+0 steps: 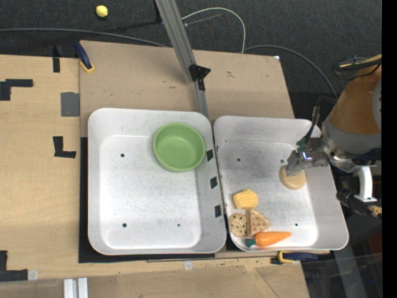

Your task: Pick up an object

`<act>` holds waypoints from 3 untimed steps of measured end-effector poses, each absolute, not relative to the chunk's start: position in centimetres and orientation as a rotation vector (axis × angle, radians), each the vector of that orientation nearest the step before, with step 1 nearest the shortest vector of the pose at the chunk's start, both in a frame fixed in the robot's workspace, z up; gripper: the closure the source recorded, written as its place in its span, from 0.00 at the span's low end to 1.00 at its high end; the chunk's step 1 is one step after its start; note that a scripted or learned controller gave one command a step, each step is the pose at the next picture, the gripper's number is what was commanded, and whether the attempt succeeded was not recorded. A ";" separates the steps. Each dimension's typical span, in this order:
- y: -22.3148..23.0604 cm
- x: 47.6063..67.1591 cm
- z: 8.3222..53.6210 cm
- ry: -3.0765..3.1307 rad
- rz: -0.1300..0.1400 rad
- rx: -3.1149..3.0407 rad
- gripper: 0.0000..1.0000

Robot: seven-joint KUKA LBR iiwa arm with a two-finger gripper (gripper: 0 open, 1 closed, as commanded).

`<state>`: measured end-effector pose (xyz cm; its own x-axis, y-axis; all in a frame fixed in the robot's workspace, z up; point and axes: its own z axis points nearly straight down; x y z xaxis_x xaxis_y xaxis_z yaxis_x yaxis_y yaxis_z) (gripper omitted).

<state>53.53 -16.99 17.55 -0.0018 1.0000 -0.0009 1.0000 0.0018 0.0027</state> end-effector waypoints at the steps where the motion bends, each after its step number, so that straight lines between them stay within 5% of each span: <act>1: -17.5 53.0 23.5 2.219 0.003 2.217 1.00; 2: -17.5 53.1 27.8 2.221 0.003 2.217 1.00; 3: -11.9 55.1 26.4 2.231 -0.001 2.216 1.00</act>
<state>55.14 -11.89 26.36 -0.0068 1.0000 0.0015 1.0000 0.0068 -0.0021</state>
